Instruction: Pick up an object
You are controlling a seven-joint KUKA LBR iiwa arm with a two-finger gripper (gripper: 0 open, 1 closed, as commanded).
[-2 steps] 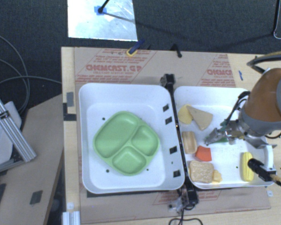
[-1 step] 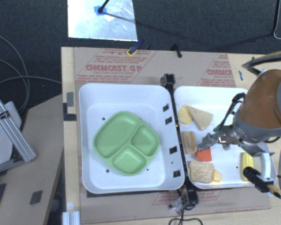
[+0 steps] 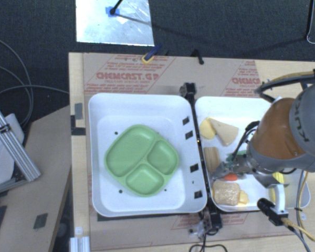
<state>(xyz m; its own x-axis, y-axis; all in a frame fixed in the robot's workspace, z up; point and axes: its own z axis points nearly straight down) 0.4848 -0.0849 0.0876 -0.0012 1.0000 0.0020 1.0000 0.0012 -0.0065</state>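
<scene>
The left shallow white bin [image 3: 97, 119] holds a pale green plastic tray [image 3: 141, 159] with three compartments, lying flat near its middle and turned at a slant; bare white floor shows all around the tray, widest toward the far rim; a black divider strip [image 3: 198, 148] with small clips runs between the two bins.

The right shallow white bin [image 3: 236, 103] is partly covered by the grey arm with its orange band [image 3: 281, 135], which hides the bin's right half and near right corner; whatever lies beneath the arm cannot be made out. At the far left of this bin a cream wedge-shaped toy [image 3: 220, 130] lies just beside the divider; below it a tan block-shaped piece [image 3: 211, 158] lies against the divider; near the front rim sits a beige, grainy bread-like slab [image 3: 227, 192] with a yellow piece at its right edge; a small orange-red item [image 3: 230, 177] shows just above the slab, too small to identify.

The two-finger gripper [image 3: 232, 167] hangs low over that orange-red item, between the tan block and the slab; whether it is spread or closed cannot be told, and nothing is visibly held.
</scene>
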